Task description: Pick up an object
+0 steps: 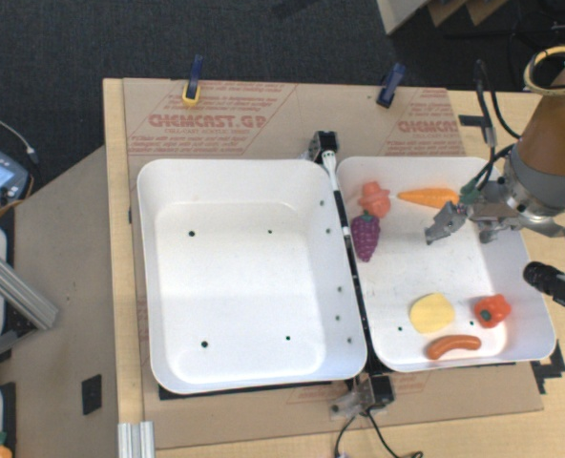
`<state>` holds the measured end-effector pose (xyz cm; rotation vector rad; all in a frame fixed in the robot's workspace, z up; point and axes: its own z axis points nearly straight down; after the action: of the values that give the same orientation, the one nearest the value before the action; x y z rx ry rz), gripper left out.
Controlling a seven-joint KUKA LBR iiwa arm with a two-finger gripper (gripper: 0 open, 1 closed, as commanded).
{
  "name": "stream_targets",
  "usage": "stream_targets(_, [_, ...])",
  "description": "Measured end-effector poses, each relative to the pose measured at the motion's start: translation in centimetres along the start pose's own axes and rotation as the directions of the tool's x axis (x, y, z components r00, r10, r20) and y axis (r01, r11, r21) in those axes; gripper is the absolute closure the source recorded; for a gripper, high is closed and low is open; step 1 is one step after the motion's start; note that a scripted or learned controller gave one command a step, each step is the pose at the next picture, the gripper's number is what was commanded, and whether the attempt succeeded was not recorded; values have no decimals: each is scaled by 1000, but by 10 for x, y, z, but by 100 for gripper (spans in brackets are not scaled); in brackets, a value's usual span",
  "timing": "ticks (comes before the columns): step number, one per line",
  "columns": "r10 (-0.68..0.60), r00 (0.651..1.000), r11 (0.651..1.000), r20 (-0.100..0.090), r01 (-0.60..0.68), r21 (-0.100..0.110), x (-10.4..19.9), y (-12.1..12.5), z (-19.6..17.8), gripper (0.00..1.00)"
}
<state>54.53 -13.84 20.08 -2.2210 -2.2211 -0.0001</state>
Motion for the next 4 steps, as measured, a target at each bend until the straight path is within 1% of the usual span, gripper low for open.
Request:
stream_targets(1, [-13,1000,1000,-3,13,-9,106,47,-42,0])
stream_targets(2, [1,1000,1000,-2,-1,6,113,-19,-39,0])
stream_targets(3, [-6,1000,1000,1,6,-12,155,74,-79,0])
stream_targets(4, [-2,1000,1000,-1,2,13,186,1,2,0])
